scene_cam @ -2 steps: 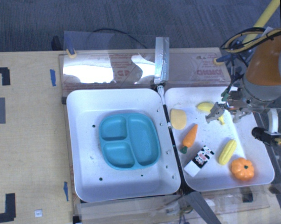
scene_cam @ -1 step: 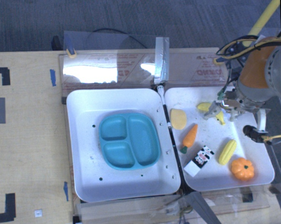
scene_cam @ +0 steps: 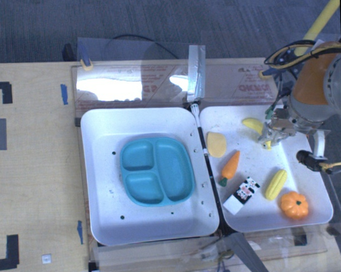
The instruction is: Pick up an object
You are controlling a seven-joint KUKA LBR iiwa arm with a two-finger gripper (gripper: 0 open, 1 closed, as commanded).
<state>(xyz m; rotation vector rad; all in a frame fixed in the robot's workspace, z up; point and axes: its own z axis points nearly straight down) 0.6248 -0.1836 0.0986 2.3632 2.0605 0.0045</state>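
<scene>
Pincer (scene_cam: 270,135) low beside the banana (scene_cam: 252,124), grip state unclear, carrot (scene_cam: 230,166) and corn (scene_cam: 275,184) nearer me.

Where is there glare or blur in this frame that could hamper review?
Camera view: strong glare whitens the clear panel behind the left bin; the gripper by the banana is soft, its fingers unreadable; the toys in the right bin look sharp, with faint shadows.

Pale wooden bench (scene_cam: 31,184) below dark blue-grey carpet floor (scene_cam: 154,15).
</scene>
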